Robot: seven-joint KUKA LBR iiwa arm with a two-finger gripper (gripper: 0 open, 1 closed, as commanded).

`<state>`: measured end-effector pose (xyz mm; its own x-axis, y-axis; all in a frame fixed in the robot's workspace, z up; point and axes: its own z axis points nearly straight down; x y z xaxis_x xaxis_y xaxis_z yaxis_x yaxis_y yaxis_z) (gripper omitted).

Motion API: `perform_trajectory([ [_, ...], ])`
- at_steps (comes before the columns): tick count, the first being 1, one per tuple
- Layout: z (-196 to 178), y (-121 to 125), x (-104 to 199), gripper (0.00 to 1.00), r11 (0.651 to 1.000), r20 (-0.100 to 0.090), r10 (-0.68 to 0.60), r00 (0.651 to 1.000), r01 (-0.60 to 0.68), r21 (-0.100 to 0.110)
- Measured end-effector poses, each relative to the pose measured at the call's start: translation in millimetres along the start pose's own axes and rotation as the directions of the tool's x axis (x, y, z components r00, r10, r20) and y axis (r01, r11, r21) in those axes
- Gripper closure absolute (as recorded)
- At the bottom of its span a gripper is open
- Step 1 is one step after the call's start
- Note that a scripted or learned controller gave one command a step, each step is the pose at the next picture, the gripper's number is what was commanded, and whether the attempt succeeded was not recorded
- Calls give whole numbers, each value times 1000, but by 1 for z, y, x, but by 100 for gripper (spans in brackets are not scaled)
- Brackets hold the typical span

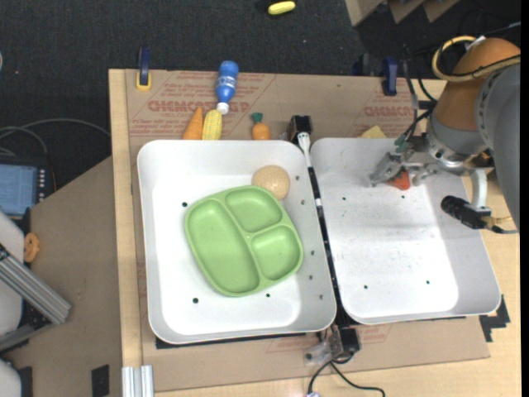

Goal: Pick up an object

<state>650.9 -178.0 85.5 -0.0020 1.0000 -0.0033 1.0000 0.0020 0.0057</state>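
Arm: the grey arm with the orange band (488, 56) reaches in from the right side and bends down over the far part of the right bin.
Tool: the tool (395, 172) is low over the far-left part of the right bin (397, 255), with its metal fingers spread a little toward the left.
Tool state: a small red-orange object (402, 182) sits right at the fingers, but I cannot tell if the fingers are closed on it or only beside it.
Task object: the red-orange object is in the right bin, near the far edge, and partly hidden by the tool.
Left bin: the left bin (165, 246) carries a green divided plate (243, 238) with three compartments, lying in the middle of the bin and turned at an angle.
Beige ball: a round beige object (271, 180) lies in the left bin, touching the far-right edge of the green plate.
Behind the bins: on the brown surface (331, 106) there are a blue and white bottle (226, 85), a toy corn cob (212, 125), an orange piece (193, 126) just beside the corn, and a small toy carrot (260, 128).
Between the bins: a black and white strip (312, 190) runs along the gap where the two bins meet.
Floor: a yellow object (282, 7) lies on the dark floor beyond the surface.
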Motion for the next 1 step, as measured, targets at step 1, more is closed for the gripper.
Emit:
perform_trajectory([
  [1, -10, -2, 1, 100, 1000, 0, -1, 1000, 1, 4],
])
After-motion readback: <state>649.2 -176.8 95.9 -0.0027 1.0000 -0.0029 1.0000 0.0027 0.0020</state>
